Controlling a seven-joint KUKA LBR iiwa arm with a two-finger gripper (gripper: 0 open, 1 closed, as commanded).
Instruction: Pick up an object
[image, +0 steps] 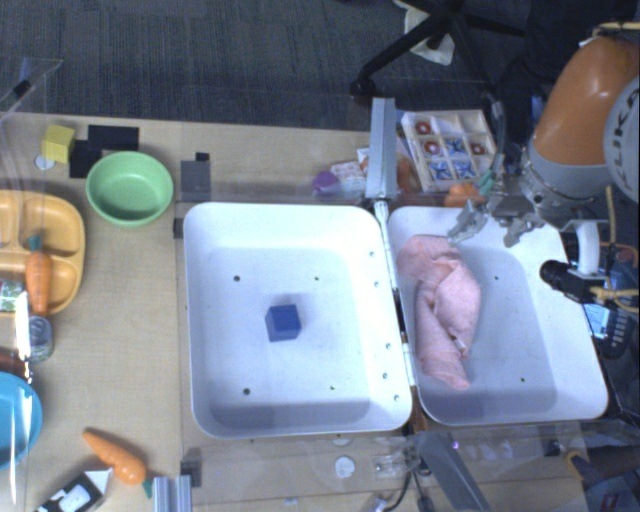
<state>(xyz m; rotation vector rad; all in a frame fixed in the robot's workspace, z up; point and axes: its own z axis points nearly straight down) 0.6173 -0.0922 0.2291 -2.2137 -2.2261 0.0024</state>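
Note:
A small blue cube (284, 321) sits near the middle of the left white bin (215, 400). A crumpled pink cloth (445, 305) lies along the left side of the right white bin (560, 390). My gripper (486, 230) hangs over the back edge of the right bin, just above and to the right of the cloth's top end. Its fingers (463, 224) are spread open with nothing between them. The orange band of the arm (580, 80) rises behind it at the upper right.
A green bowl (129, 186) and a yellow tray (40, 250) with a carrot stand left of the bins. Another carrot (115, 456) lies at the front left. A patterned box (447, 148) sits behind the bins. A metal divider (380, 150) runs between them.

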